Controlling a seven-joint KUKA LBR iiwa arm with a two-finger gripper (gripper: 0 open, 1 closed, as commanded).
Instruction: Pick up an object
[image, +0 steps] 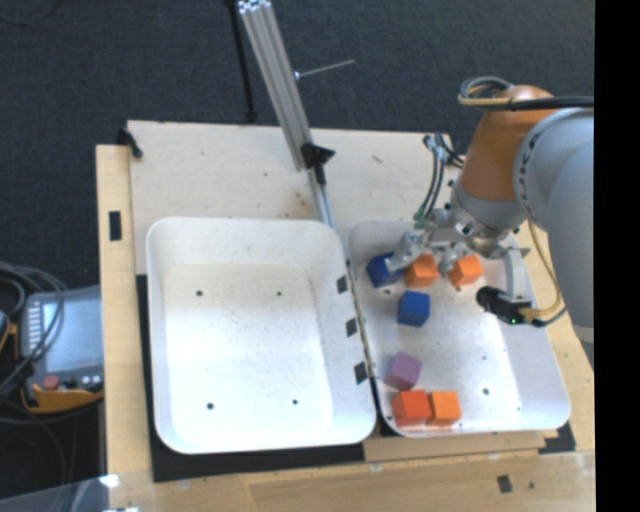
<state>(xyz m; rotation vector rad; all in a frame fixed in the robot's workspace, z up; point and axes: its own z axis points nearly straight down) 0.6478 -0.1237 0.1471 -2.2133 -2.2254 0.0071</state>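
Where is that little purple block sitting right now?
The purple block lies in the right-hand bin, near its lower left, just above the two orange blocks at the bottom edge and below a blue cube.

Dark speckled carpet floor (80, 70) all around a pale wooden bench (210, 165). Slanting across the bench's far side, a silver aluminium rail (280, 85) with a black clamp (318, 157) partway down. At the left edge, just beside the bench, a grey handheld control pendant (62, 335) with an orange underside, amid looping black cables (15, 290).
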